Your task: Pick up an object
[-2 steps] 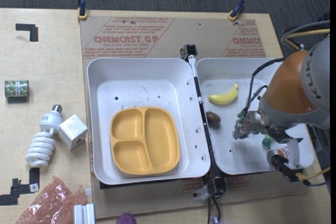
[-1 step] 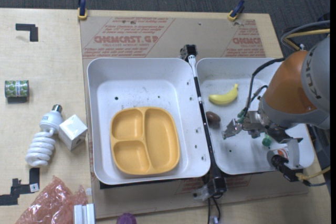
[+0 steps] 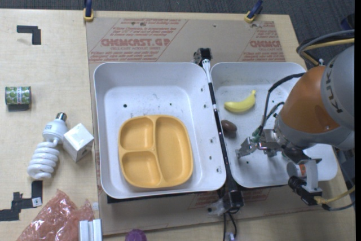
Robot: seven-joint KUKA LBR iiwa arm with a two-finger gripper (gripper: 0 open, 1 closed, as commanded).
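A yellow banana (image 3: 241, 103) lies in the right bin (image 3: 256, 72), toward its back. A small dark brown oval object (image 3: 229, 127) rests near that bin's left wall. My gripper (image 3: 247, 150) hangs low over the right bin's floor, a little to the right of and in front of the brown object and apart from it. Nothing shows in its grasp. The grey and orange arm (image 3: 309, 113) covers the bin's right part. A yellow divided plate (image 3: 155, 150) lies in the left bin (image 3: 107, 84).
Left of the bins lie a spiral light bulb (image 3: 45, 149), a white cube (image 3: 78, 141), a green can (image 3: 18, 96) and a red mesh bag (image 3: 53, 217). Blue and yellow clamps (image 3: 88, 6) hold the board's back edge. Cables (image 3: 228, 206) hang at the front between the bins.
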